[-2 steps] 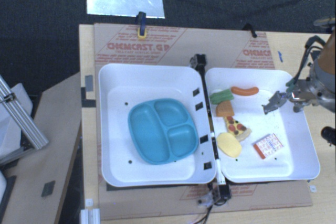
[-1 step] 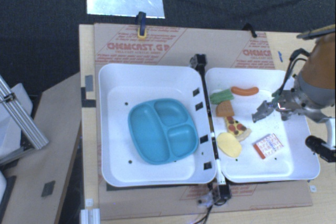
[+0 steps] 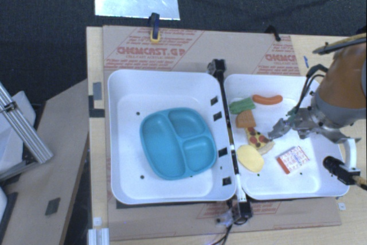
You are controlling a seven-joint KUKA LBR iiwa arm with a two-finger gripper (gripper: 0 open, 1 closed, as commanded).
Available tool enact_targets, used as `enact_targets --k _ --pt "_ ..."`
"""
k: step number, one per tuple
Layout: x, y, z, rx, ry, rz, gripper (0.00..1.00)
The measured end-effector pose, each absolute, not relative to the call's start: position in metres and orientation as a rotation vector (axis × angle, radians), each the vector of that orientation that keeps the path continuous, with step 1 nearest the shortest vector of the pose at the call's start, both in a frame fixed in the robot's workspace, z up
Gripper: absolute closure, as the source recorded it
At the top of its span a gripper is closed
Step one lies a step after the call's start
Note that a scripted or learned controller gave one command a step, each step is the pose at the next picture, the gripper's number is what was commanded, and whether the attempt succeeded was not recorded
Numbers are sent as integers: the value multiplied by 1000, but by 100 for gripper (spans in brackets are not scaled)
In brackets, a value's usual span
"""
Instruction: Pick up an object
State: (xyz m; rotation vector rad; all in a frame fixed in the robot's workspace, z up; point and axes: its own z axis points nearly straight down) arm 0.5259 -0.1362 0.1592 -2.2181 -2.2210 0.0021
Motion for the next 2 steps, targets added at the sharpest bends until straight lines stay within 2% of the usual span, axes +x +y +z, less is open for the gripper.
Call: enact_targets --k 1,2 --pt "525 -134 98 -2222 -2222 -1 0" --pt "526 -134 111 -2222 -2224 -5 100"
